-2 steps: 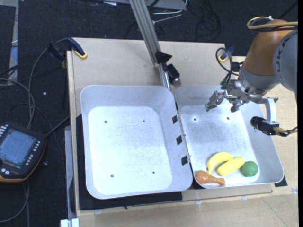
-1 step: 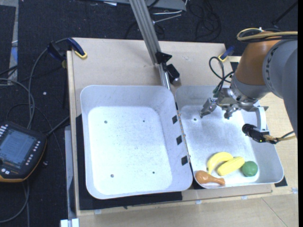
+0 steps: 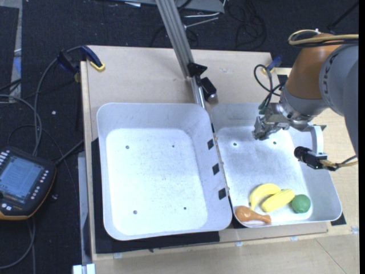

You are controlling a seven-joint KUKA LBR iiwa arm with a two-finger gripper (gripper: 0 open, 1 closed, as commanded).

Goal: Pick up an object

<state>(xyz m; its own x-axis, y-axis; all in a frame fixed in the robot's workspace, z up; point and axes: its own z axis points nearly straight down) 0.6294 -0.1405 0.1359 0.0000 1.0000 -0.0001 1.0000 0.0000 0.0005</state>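
Note:
In the right bin (image 3: 245, 158), near its front edge, lie a yellow banana (image 3: 270, 196), a green round thing (image 3: 300, 204) to its right and an orange-brown piece (image 3: 251, 214) to its left. My gripper (image 3: 262, 131) hangs over the far part of the right bin, well behind these things, and nothing shows between its fingers.
The left bin (image 3: 154, 170) stands beside the right one. A slanted metal bar (image 3: 181, 44) runs from the back down to the gap between the bins. A handheld controller (image 3: 20, 181) lies on the floor at the left.

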